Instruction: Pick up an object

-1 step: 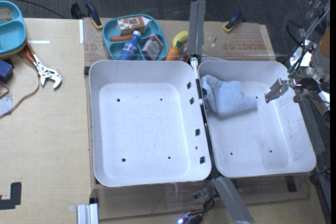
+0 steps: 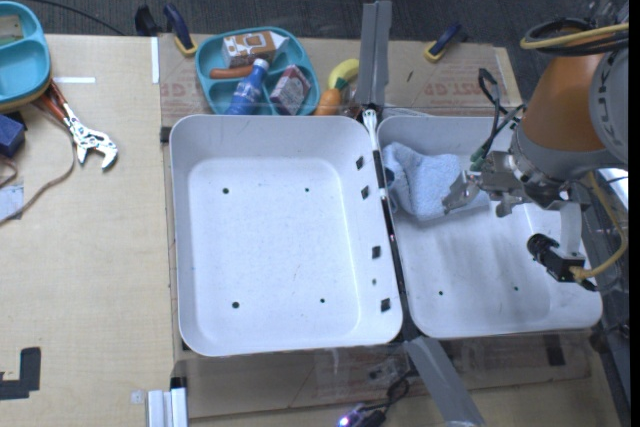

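A crumpled light blue cloth [image 2: 421, 179] lies in the far left corner of the right bin [image 2: 500, 310]. My gripper [image 2: 467, 193] hangs over that bin at the cloth's right edge, on the end of the grey arm with the orange band [image 2: 562, 105]. One metal finger [image 2: 458, 197] points left and down at the cloth's edge. From this angle I cannot tell whether any fold of cloth sits in the gripper.
The left bin [image 2: 280, 235] sits beside the right one, with a grey divider post [image 2: 375, 55] behind their shared rim. A teal tray [image 2: 258, 70] of small items stands behind the left bin. Cables [image 2: 560, 260] hang by the arm on the right.
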`<state>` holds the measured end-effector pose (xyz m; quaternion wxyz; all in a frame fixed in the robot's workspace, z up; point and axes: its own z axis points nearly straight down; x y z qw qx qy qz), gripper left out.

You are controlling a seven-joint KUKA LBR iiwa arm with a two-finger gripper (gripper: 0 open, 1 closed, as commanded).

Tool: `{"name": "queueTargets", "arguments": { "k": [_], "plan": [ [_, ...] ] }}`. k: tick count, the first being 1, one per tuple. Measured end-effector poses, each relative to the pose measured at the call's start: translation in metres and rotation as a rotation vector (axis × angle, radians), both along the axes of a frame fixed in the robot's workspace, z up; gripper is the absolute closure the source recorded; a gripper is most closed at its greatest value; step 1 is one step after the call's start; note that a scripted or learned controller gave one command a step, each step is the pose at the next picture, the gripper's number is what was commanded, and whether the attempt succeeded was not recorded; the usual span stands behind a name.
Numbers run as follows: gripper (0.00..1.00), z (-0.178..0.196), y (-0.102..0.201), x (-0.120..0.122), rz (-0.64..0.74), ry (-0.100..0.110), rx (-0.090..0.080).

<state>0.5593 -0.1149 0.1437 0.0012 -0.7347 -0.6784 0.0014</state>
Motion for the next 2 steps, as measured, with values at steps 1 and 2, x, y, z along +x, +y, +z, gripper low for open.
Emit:
{"name": "queueTargets", "arguments": {
  "k": [1, 2],
  "plan": [
    [0.0, -0.045, -0.038, 0.065, 0.02, -0.004, -0.001],
    [0.0, -0.049, 0.017, 0.1, -0.021, -0.005, -0.003]
  ]
}}
